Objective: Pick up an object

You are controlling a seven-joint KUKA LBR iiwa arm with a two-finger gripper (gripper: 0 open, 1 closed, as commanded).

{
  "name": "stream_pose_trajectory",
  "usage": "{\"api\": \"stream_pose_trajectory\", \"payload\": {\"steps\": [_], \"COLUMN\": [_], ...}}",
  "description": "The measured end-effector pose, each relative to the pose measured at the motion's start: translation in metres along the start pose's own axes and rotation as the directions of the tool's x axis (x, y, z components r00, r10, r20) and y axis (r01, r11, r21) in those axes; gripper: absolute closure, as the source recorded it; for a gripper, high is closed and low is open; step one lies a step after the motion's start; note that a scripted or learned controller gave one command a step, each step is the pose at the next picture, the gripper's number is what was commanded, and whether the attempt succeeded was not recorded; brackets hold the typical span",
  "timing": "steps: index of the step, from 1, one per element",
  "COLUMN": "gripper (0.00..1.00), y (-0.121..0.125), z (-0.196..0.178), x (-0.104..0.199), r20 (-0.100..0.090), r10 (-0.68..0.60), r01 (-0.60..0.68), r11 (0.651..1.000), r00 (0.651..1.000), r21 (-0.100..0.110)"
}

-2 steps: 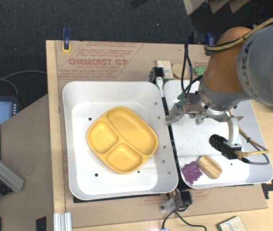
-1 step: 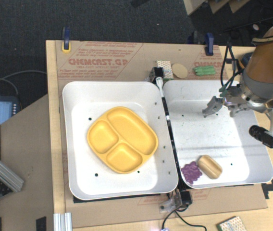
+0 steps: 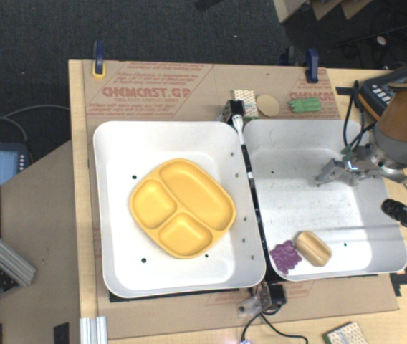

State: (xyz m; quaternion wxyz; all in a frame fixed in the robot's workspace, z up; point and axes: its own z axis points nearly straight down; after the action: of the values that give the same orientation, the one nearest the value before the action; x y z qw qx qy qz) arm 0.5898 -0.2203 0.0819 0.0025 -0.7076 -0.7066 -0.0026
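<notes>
yellow tray (image 3: 182,207) sits in left bin (image 3: 114,163). right bin (image 3: 361,256): purple grapes (image 3: 284,255) touching tan bread (image 3: 312,248) near front edge. gripper (image 3: 330,172) over bin's upper middle, fingers spread, nothing between them, well apart from both.

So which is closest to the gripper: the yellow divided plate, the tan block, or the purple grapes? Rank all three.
From the gripper:
1. Tan block, right bin, near front edge.
2. Purple grapes, right bin, beside the block toward the divider.
3. Yellow divided plate, left bin.
</notes>
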Motion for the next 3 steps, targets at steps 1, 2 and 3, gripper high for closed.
{"api": "stream_pose_trajectory", "payload": {"steps": [1, 2, 3], "gripper": [0.0, 0.0, 0.0], "y": [0.0, 0.0, -0.088], "z": [-0.003, -0.003, -0.001], "x": [0.005, 0.005, 0.137], "r20": [0.002, 0.002, -0.001], "r10": [-0.005, -0.005, -0.01], "r01": [0.005, 0.005, 0.01], "r11": [1.0, 1.0, 1.0], "r00": [1.0, 1.0, 1.0], "r21": [0.0, 0.0, 0.009]}}
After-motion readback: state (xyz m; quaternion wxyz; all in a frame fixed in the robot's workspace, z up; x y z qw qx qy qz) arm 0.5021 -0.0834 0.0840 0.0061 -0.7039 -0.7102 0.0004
